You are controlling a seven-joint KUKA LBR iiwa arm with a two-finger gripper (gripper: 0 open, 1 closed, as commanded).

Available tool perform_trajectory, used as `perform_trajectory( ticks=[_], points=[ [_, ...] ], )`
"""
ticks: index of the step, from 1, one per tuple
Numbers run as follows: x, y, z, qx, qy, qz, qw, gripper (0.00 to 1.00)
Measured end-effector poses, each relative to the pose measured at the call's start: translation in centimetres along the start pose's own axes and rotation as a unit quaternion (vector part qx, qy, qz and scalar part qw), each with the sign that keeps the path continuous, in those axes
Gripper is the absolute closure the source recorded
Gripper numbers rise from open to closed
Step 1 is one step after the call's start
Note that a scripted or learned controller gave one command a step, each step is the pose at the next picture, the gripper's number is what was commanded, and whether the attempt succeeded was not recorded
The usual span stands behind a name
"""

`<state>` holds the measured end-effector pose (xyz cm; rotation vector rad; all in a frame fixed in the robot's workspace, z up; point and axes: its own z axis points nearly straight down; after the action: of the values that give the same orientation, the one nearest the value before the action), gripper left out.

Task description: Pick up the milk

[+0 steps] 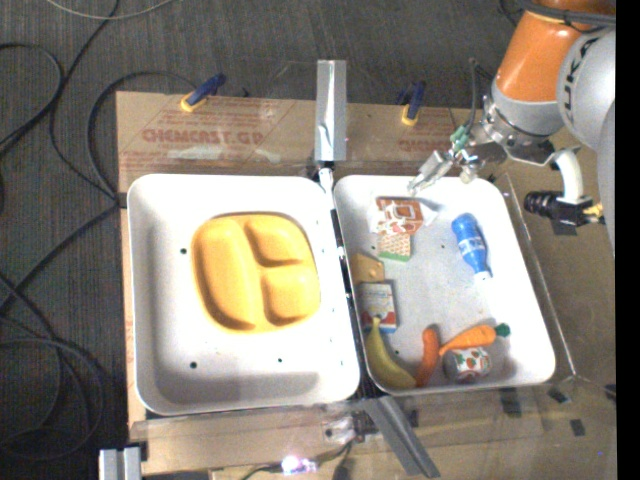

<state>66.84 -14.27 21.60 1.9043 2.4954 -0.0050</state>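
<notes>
- Nearest the front edge of the table, the right bin point(520, 268) has a pile of stuff along its front: a banana point(385, 356) in the front-left corner, a carrot point(470, 337) lying tilted near the front-right, a plain orange piece point(428, 354) between them, and a small round can-like thing point(466, 364) just under the carrot.
- Just behind the banana, touching its top end, is a small carton point(378, 303) hugging the bin's left wall. Can't read the label, so can't say what it is.
- The left bin point(160, 298) holds a yellow tray point(257, 271) with compartments, sitting about in the middle.
- Middle of the right bin, toward the right wall: a blue bottle point(470, 245) lying flat, cap pointing to the front.
- The milk point(397, 226), a red-and-white patterned carton, lies flat in the far-left part of the right bin, well apart from the bottle.
- Over the far edge of the right bin hangs the end effector point(432, 174), just beyond the milk's far corner and not touching it. Fingers look pretty much closed together, with nothing between them.
- The arm point(550, 48), with its orange band, comes in from the far-right corner.
- Far edge of the table: two clamps point(203, 91), blue and yellow.
</notes>
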Motion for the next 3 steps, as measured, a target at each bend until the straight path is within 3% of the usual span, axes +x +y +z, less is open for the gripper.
perform_trajectory(
  ticks=[1,2,3],
  points=[
    [3.9,1.1,9.3,-0.001,0.001,-0.1,0.9949,0.0],
    [3.2,1.4,10.4,-0.007,0.003,-0.127,0.9919,0.0],
    [3.7,0.0,10.4,-0.028,-0.007,-0.065,0.9975,0.0]
  ],
)
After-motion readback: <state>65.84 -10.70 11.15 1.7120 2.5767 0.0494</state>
